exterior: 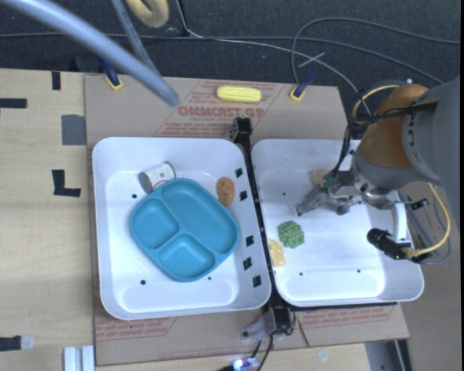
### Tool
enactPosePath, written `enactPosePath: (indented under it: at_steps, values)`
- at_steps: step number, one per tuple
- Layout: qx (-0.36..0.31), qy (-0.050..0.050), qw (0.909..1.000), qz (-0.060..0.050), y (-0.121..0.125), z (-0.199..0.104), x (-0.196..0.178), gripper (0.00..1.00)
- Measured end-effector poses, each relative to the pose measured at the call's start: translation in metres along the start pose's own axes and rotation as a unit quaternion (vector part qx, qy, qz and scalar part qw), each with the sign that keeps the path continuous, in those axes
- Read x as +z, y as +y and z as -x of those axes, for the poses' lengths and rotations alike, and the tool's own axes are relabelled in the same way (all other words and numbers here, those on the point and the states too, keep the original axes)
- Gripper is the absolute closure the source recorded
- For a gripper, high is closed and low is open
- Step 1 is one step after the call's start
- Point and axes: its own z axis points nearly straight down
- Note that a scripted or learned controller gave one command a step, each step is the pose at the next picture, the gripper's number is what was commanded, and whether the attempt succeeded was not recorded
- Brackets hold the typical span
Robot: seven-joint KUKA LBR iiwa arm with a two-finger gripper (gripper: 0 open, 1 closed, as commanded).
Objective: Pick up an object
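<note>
My gripper [305, 205] reaches in from the right and hangs low over the middle of the right bin [348, 280]. A green knobbly object [291, 233] lies just below and left of the gripper tip, apart from it. A small yellow piece [276, 251] rests by the bin's left wall. A pale object [322, 178] sits just behind the gripper, partly hidden by the wrist. In the left bin [112, 230] lie a blue divided plate [184, 228], a small white and grey can [155, 177] and a brown round piece [226, 190].
A yellow corn-like item [238, 93] lies on the cardboard behind the bins. A black divider clamp [252, 207] runs between the two bins. Cables [429, 242] loop around the arm at the right. A grey pole [85, 37] crosses the upper left.
</note>
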Motion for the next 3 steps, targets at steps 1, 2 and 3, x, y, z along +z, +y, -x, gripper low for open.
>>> enactPosePath:
  at_steps: [1,2,3]
  values:
    - [0.000,0.000,1.0000,0.002,0.001,0.000,-0.013,1.00]
    - [0.000,-0.001,1.0000,0.006,0.004,-0.004,-0.076,1.00]
    - [0.000,-0.001,1.0000,0.005,-0.005,-0.007,-0.129,1.00]
